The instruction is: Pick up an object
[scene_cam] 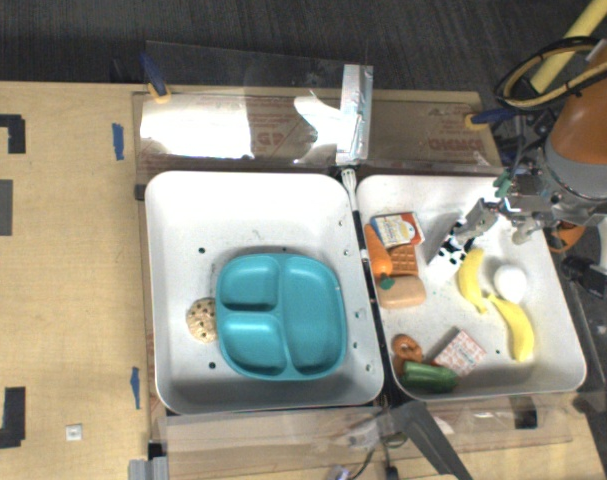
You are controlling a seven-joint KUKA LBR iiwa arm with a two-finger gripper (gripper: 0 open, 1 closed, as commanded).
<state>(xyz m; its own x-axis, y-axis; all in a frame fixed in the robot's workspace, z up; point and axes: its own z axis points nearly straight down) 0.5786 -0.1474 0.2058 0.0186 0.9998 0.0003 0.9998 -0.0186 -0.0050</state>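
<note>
Left bin (173,208) holding a teal divided tray (280,314) and a cookie (201,319), right bin (568,368) holding a banana (495,303), white egg (510,283), juice carton (396,232), pickle (428,375), gripper (495,218) above the right bin, grip state unreadable, nothing visibly held

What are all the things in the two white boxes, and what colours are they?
left bin: 1, white, left half of the bench
right bin: 1, white, beside it on the right
divided tray: 1, teal, middle of left bin
cookie: 1, tan with dark spots, left bin, at the tray's left edge
bananas: 2, yellow, right bin, centre-right
egg-like ball: 1, white, between the bananas
small carton: 1, orange and white, right bin, upper left
green vegetable: 1, green, right bin, front edge
patterned packet: 1, pinkish, right bin, near the front
arm: 1, grey with orange band, right side
gripper: 1, grey, above right bin's upper part
</note>
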